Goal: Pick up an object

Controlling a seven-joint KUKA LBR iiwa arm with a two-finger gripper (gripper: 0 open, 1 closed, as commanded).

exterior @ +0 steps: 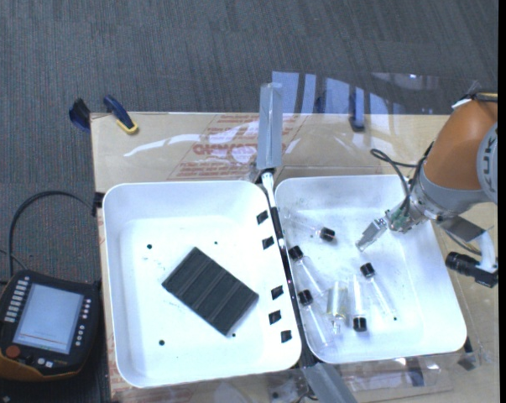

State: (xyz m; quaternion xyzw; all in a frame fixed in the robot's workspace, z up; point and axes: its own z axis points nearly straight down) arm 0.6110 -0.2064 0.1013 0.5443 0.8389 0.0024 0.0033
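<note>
Vials [336, 302], clear with black caps, lie scattered over the floor of the right bin [429, 330], all of them below and to the left of the tool [368, 237] as the camera sees it. The tool hangs over the upper middle of that bin, tipped down and to the left, its pale tip above bare white floor. Whether it is open or closed cannot be told, and nothing can be seen gripped in it. Nearest the tool is a small black cap [326, 235] just to its left, apart from it. Another cap [367, 269] lies a little below the tool. Further below and left, two or three clear vials lie close together, roughly upright in the view, with a black cap [359, 323] at the lower end of one. More black-capped pieces [295, 253] lie along the bin's left wall, well to the tool's left. The arm [458, 162], grey with a broad orange band, comes in from the right above the bin's right rim, with a dark cable looping off its wrist. Far to the tool's left, across the divider, the left bin [118, 225] holds a dark ribbed slab [210, 290], lying flat and turned at a slant. Both bins sit on the tabletop [169, 145]. Beyond the tabletop's left edge a pendant [44, 316] with a pale screen rests on the floor.
</note>
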